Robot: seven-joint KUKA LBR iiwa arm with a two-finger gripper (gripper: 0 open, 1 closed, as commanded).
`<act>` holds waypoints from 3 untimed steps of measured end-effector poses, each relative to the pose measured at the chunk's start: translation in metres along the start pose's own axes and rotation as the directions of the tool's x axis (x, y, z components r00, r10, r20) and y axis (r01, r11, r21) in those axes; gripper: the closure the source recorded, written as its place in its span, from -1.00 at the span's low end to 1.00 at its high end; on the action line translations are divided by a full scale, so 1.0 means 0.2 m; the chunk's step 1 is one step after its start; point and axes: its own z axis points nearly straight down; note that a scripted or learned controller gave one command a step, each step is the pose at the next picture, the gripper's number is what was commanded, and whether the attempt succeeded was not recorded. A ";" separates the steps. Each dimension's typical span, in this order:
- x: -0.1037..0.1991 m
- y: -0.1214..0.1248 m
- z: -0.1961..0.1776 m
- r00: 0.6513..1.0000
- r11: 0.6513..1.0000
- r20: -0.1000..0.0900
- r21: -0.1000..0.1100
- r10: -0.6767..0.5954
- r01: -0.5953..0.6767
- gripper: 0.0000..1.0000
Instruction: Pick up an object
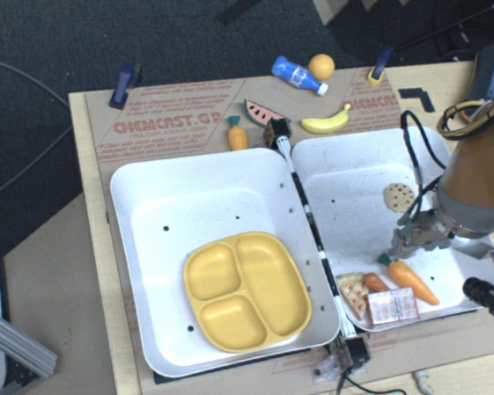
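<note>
End effector: The end effector (409, 243) hangs low in the right bin (349, 158), just above the thick end of the carrot (412, 280). I cannot tell how it is set; it is small, dark and partly hidden by the arm (485, 183).

Thing to pick: The carrot looks like the one to get, I think. It lies flat in the right bin, near the front edge, pointing at a slant to the front right.

How it will handle: It looks like a toy, so likely light, hard and a bit smooth. It may roll or slip. A hold across its thick end seems best.

Close by: A little box (392, 307) lies just beside the carrot at the front. A waffle piece (353, 293) and a small red thing (375, 282) lie just left of it. They crowd the carrot's left side, so a grab could bump them.

Also in the bin: A round cookie (397, 194) sits farther back, well apart.

Left bin: The left bin (140, 195) holds a yellow tray (244, 290) with three parts.

On the counter: On the counter (167, 121), behind the bins, lie a banana (327, 121), a blue bottle (297, 75), an orange ball (321, 66), a melon slice (259, 111) and a small carrot (237, 136). None are in the way.
</note>
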 end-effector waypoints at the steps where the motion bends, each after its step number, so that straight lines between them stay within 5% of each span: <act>1: 0.00 0.00 0.00 1.000 1.000 0.000 0.000 0.000 0.000 -1.00; 2: 0.10 -0.06 0.14 1.000 1.000 -0.001 0.002 -0.001 0.001 -1.00; 3: 0.10 -0.06 0.09 1.000 1.000 0.001 -0.005 -0.001 0.002 1.00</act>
